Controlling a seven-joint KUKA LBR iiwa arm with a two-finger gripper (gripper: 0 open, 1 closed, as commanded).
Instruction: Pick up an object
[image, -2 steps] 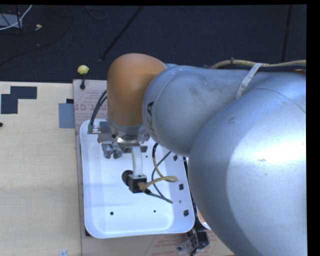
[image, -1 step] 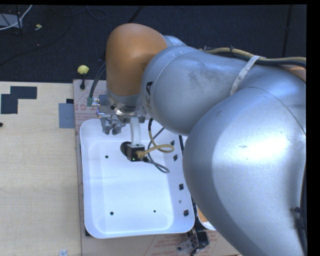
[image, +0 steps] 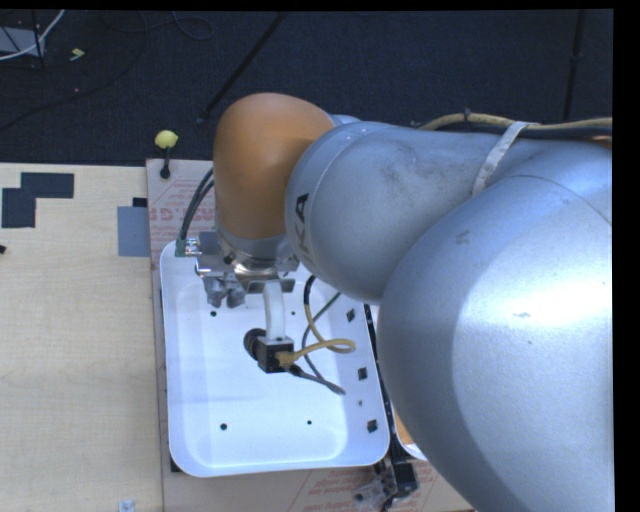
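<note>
Looking down at gripper (image: 227, 292): hangs in the upper-left part of the left bin (image: 200, 440), close above the white floor, just inside the far rim. Can't tell pincer state from this angle, spread or pressed together, so no call.

Can't tell where the task's object is. Arm (image: 480, 300) covers the bin's upper-right corner and most of the bench to the right, so long axis and heading are unreadable too.

Orange band (image: 262, 170) straight above the gripper, grey links bulking out to the right and toward the camera.

On the visible bin floor: small dark dots (image: 223, 427), one just beside the gripper, two near the front rim, well apart. Along the bin's right rim: a row of dark clips (image: 362, 374).

Just beyond the bin's far-left corner: yellow ball (image: 166, 139) on a thin post, upright.

Left of the bin: pale wood bench (image: 70, 350) with dark patches (image: 38, 195) and a grey patch (image: 131, 230), flat on the surface.
</note>
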